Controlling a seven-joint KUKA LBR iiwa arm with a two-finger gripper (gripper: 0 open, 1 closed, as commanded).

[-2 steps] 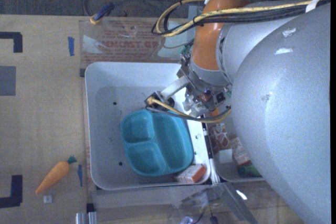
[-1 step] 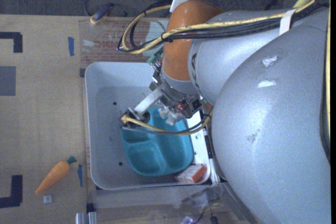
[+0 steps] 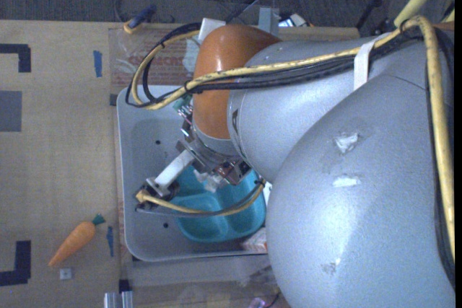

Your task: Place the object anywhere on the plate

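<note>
A blue plate with divided sections lies in the near part of the white bin. My gripper hangs right over the plate's far rim, under the orange band of the wrist, and the arm hides much of the plate. An orange toy carrot with a green top lies on the wooden bench to the left of the bin, outside it and well apart from the gripper.
The grey arm covers the right half of the view and whatever lies beneath it. Yellow cables loop over the bin's far left corner. Blue tape marks and black markings sit on the bench on the left.
</note>
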